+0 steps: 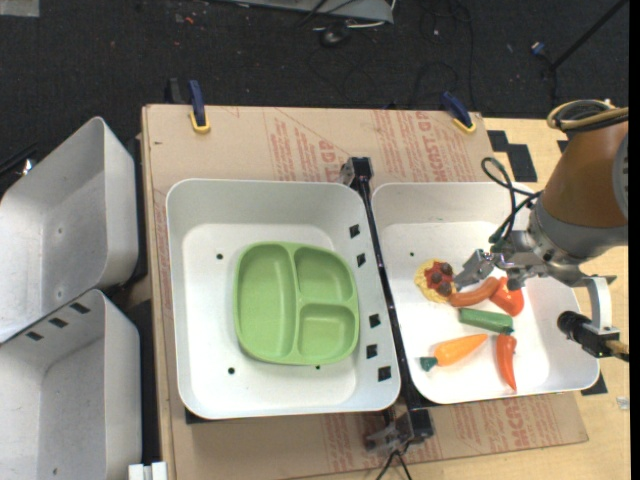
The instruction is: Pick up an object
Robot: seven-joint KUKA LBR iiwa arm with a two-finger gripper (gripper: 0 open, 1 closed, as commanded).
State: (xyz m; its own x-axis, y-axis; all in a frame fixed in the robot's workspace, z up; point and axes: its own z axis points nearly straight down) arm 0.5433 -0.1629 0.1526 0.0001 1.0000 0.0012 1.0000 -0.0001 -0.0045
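Black floor with loose cables surrounded the cardboard-topped desk, which carried two shallow white bins side by side.

Left bin: one green divided plate, lying flat near the centre.

Right bin: a cluster of toy food. Noted a small red-and-yellow piece at the left of the cluster, an orange-red sausage shape just beside it, a red pepper, a green pod below those, an orange carrot with a green tip, and a red chili near the carrot's right end.

My arm reached in from the right, orange band above the wrist. My fingers sat low over the top of the cluster, close to the sausage shape and the red-and-yellow piece. I could not tell how far apart they stood, nor whether anything was between them; the toys all appeared to lie on the bin floor.
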